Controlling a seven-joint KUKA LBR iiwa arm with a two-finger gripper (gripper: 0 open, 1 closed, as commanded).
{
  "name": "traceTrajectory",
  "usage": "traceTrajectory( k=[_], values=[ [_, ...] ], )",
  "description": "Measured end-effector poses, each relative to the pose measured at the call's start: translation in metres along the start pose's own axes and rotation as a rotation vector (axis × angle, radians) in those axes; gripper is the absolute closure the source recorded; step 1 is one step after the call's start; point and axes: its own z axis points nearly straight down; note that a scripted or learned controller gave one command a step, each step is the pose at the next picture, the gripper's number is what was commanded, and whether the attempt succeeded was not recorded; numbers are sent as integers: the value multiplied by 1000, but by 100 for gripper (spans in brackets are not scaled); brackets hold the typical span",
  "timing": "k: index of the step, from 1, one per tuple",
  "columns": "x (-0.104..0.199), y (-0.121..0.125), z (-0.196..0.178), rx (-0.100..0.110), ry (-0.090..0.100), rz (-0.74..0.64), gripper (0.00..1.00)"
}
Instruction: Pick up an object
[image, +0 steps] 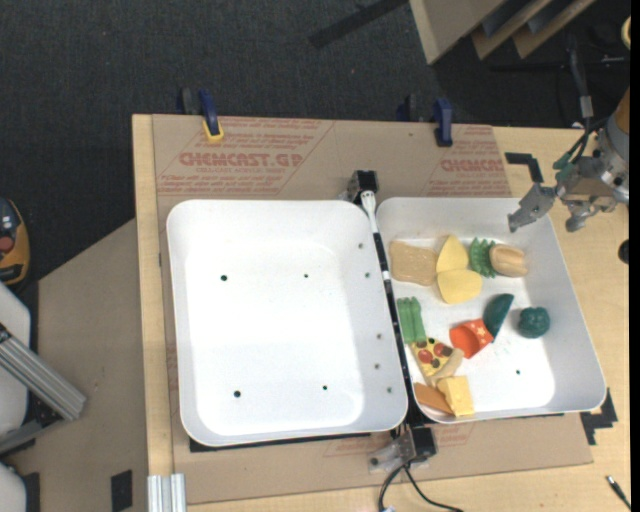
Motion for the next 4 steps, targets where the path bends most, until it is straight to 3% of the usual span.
traceTrajectory(
  k=[1, 2, 3, 4],
  values=[
    [31, 46, 140, 4, 2, -4, 0],
    [-23, 58, 156, 7, 17, -1, 0],
    [-22, -3, 158, -2, 9, -4, 0],
    [-22, 45, 161, 5, 12, -4, 0]
  ],
)
